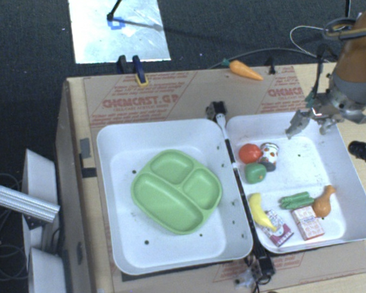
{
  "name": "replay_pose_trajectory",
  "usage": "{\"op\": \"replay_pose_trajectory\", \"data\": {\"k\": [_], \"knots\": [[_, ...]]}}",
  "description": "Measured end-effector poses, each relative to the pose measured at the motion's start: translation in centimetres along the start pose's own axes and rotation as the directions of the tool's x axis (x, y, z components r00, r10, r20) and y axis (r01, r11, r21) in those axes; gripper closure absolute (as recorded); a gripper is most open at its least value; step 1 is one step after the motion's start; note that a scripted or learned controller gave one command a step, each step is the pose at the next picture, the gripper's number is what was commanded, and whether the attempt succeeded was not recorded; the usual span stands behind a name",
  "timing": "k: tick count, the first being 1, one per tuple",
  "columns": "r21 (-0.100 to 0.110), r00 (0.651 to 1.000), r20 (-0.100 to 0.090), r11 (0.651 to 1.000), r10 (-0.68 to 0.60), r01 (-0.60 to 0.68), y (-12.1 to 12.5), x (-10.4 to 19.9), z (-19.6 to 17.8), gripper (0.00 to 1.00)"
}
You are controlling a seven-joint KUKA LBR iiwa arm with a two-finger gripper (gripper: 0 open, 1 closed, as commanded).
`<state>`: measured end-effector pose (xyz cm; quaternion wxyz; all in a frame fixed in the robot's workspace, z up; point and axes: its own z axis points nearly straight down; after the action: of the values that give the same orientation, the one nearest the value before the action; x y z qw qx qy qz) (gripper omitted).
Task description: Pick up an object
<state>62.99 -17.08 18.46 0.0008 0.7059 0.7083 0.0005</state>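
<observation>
Toys [284, 194] lie in the right bin [350, 178]: tomato, banana, beans, drumstick, box. The hand [310, 120] hovers over that bin's far edge, fingers spread wide, holding nothing.

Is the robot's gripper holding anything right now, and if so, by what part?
Nothing is held. The two-finger gripper hangs open above the far right corner of the right white bin, with no object between its fingers; the toy food lies apart from it.

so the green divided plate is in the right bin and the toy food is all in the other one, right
Not quite: the camera view shows the green divided plate in the left bin. The toy food lies in the other one, the right bin.
</observation>
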Motion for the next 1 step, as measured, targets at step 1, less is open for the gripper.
{"op": "replay_pose_trajectory", "data": {"k": [1], "knots": [[0.004, 1.0, -0.002, 1.0, -0.001, 0.001, 3.76, 2.18, 9.82, 0.0]]}}
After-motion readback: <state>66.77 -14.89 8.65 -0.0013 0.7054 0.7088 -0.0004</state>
